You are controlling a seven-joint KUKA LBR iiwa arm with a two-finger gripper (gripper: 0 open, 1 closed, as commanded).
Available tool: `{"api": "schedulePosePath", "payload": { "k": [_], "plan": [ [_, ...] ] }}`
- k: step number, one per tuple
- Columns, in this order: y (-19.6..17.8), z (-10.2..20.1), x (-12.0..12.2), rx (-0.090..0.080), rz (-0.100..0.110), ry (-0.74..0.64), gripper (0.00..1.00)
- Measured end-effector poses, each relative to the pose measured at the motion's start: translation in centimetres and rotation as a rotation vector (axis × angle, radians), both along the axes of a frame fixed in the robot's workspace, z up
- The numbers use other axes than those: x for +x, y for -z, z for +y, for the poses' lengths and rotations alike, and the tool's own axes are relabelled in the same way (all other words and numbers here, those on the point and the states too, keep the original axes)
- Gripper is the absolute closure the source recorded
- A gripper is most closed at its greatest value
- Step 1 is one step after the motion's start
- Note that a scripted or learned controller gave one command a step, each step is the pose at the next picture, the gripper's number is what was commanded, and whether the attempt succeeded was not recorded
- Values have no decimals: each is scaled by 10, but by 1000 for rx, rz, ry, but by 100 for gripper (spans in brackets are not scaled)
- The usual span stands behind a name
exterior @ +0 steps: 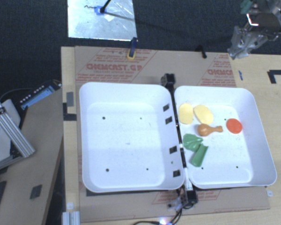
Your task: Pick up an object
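Hovering well beyond the right bin [253, 125], its finger state impossible to tell, the gripper [241, 43] faces small, probably light, rigid plastic food beside the bin's hinge, the orange drumstick [210, 130] best pinched across its narrow shank.

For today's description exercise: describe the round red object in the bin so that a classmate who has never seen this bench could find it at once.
Start at the right-hand white bin, the one that holds the small items. Look past the two pale yellow pieces and the orange drumstick-shaped piece toward the bin's right side. The red disc lies there by itself, the only red, flat, round thing in the bin.
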State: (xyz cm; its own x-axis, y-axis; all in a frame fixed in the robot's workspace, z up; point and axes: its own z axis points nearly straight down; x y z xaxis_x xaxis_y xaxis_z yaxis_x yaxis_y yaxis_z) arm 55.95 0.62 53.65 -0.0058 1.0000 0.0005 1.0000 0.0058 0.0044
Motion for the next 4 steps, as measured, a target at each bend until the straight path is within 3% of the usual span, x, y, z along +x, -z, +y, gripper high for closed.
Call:
{"api": "schedulePosePath", "payload": {
  "k": [1, 2, 3, 4],
  "plan": [
    [23, -1, -75, 1, 5, 1, 100],
    [1, 23, -73, 0, 0, 0, 100],
    [2, -12, 14, -2, 0, 7, 100],
    [1, 11, -77, 1, 3, 0, 100]
  ]
}}
